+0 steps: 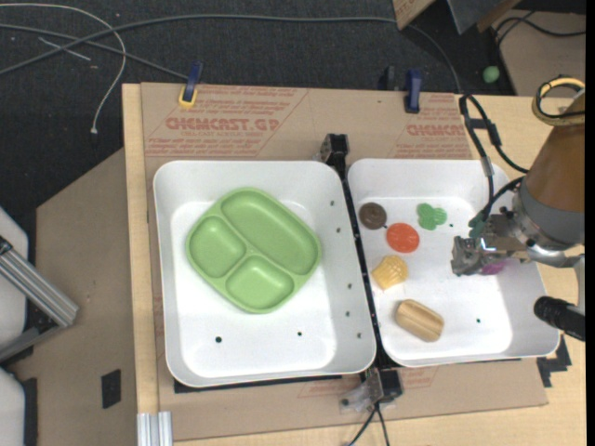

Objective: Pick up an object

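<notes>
The right bin (521, 340) holds several small objects: a brown disc (373, 216), a green leafy piece (430, 216), a red-orange round piece (403, 238), a yellow ridged piece (390, 271) and a tan loaf-shaped piece (419, 319). My gripper (471, 258) is low over the right side of this bin, well right of the yellow piece. A small purple object (494, 268) peeks out just under and beside the gripper, mostly hidden by it. I cannot tell whether the purple object is held.
The left bin (186, 342) carries a green divided plate (253, 247). A black clamp (334, 147) sits at the top of the divider between the bins. The arm's grey and orange wrist (558, 184) hangs over the right bin's right edge.
</notes>
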Robot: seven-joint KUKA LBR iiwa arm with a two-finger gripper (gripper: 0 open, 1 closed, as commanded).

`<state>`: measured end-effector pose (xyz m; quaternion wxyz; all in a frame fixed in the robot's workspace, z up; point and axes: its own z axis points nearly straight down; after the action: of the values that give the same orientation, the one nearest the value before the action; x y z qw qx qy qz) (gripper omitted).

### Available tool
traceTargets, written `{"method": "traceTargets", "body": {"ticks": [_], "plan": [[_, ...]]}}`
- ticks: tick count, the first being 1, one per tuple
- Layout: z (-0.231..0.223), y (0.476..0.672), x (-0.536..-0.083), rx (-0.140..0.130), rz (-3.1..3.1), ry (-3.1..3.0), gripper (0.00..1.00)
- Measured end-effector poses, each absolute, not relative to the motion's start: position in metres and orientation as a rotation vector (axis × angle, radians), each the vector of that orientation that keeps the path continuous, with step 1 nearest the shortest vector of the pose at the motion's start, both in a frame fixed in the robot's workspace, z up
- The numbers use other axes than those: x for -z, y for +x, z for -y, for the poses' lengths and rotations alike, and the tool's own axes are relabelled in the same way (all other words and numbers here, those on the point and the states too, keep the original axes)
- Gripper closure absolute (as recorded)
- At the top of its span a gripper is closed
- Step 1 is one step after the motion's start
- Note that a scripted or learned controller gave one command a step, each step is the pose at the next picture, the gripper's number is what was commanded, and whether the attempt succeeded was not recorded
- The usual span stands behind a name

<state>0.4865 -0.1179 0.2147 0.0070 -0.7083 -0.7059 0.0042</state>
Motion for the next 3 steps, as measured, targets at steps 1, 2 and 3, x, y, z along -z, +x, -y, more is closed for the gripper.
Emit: {"method": "traceTargets", "body": {"ticks": [1,2,3], "plan": [[0.118,0.489,-0.221,0.000,2.220,-2.219,0.00],[0.118,0.483,-0.177,-0.005,2.216,-2.217,0.00],[0.121,0.491,-0.123,-0.002,2.218,-2.219,0.00]]}}
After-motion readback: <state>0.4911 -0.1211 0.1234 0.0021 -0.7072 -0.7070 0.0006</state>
